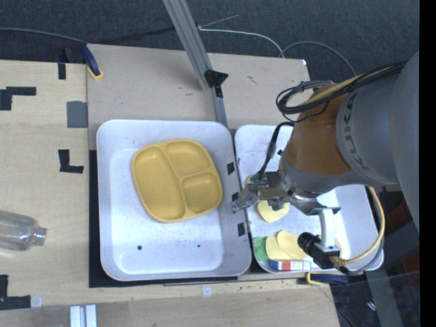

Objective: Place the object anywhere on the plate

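Observation:
A yellow plate [178, 179] with three compartments lies in the left white bin [119, 251], towards its back. My gripper [268, 196] hangs low over the right bin [252, 142], near that bin's left wall. A pale yellow object [272, 214] lies in the bin, partly covered by the gripper and touching its front edge. The wrist hides the part between the jaws. Nothing lies on the plate.
At the front of the right bin lie another yellow piece [286, 245], a green piece [259, 249] and a flat red and blue box [285, 266]. A clear bottle [19, 231] lies on the bench at far left. A metal rail [187, 36] slants down to the bins' back edge.

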Available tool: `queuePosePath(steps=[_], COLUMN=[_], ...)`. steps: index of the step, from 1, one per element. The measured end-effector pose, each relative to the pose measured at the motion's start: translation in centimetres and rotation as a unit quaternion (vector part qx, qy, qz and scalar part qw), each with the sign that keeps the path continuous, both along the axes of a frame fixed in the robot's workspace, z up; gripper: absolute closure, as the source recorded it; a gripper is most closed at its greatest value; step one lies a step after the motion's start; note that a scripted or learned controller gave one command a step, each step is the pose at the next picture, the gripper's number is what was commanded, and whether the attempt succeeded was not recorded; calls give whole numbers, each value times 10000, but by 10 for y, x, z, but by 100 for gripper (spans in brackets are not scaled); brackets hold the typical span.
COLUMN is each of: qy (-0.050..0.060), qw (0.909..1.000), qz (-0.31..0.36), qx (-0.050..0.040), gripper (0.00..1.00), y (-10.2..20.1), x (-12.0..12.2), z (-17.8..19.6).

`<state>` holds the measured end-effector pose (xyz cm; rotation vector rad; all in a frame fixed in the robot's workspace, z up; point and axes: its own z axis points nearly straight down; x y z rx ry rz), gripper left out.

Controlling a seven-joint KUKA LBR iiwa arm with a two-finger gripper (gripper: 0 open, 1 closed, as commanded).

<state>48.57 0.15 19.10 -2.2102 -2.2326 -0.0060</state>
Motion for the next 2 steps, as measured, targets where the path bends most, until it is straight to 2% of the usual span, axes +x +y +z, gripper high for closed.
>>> queuePosePath(steps=[1,2], qy=[20,-22], qw=[10000,10000], qz=[-32,-49], qx=[-9,-19], gripper=[0,0], y=[16,-26], x=[-1,0], z=[7,167])
